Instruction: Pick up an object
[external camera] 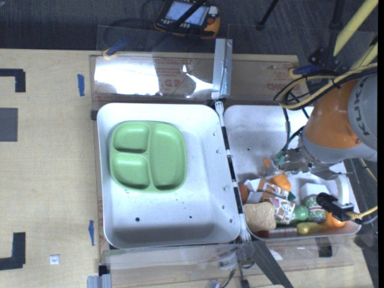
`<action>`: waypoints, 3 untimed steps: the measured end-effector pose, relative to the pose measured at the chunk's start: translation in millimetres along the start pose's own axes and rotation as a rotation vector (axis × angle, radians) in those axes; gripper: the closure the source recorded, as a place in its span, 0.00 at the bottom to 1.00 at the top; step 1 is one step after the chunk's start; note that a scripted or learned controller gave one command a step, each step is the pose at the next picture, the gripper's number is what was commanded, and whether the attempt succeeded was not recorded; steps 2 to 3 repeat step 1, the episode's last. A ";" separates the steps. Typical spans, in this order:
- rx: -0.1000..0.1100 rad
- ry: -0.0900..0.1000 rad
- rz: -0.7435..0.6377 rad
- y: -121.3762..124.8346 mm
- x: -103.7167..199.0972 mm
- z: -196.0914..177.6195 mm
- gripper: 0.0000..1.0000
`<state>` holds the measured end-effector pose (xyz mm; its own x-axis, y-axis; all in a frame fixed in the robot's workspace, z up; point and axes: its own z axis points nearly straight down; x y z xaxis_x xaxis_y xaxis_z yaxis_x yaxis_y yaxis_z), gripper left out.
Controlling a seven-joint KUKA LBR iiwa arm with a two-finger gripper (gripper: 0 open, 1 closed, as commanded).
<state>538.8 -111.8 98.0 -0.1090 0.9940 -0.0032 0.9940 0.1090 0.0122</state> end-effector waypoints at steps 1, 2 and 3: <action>0.013 0.003 0.076 7.6 87.1 -110.8 1.00; 0.013 0.003 0.076 7.6 87.1 -110.8 1.00; 0.013 0.003 0.076 7.6 87.1 -110.8 1.00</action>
